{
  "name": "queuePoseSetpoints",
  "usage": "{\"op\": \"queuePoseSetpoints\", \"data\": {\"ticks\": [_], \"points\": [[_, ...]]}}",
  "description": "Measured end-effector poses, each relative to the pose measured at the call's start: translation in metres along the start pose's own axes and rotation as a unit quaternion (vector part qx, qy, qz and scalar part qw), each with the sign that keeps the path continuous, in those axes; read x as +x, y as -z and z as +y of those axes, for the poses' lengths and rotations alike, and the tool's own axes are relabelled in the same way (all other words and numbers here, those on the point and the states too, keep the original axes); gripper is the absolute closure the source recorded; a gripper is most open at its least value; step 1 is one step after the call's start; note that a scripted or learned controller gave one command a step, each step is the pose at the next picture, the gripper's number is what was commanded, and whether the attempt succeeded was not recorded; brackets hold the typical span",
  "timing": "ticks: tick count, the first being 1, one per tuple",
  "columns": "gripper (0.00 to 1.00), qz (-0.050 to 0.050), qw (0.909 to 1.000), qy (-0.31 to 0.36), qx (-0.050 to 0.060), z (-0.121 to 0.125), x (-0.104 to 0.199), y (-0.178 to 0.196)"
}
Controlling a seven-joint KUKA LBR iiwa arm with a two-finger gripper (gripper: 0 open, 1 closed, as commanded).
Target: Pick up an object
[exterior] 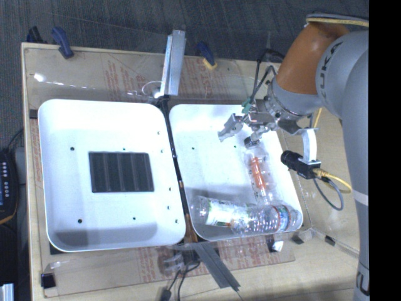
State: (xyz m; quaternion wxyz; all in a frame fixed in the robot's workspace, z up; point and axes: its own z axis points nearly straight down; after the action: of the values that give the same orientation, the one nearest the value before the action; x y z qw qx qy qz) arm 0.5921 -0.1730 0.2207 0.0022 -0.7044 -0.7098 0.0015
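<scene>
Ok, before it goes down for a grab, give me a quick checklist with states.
1. Gripper over the right bin: ok.
2. Target under it: not ok; bare bin floor below, tube lies nearer the front.
3. Nothing held yet: ok, no object between the fingers.
4. Bottle reachable: cannot tell; it lies flat against the front wall.
5. Tube clear of the bottle: not ok; they seem to touch.
6. Left bin out of the path: ok.

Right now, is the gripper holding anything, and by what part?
Nothing is seen between its fingers. The gripper hangs over the right bin, apart from the bottles lying along the bin's near and right walls.
</scene>
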Motion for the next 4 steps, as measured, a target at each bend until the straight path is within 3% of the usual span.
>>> {"op": "queuePoseSetpoints", "data": {"ticks": [1,2,3,4], "points": [[0.00,-0.001,1.0000,0.002,-0.001,-0.022,-0.038,-0.017],[0.00,0.000,0.9977,0.067,0.000,-0.020,-0.036,-0.038],[0.00,0.000,0.9967,0.081,0.000,-0.022,-0.036,-0.054],[0.00,0.001,0.9936,0.113,0.000,-0.039,-0.036,-0.043]]}}
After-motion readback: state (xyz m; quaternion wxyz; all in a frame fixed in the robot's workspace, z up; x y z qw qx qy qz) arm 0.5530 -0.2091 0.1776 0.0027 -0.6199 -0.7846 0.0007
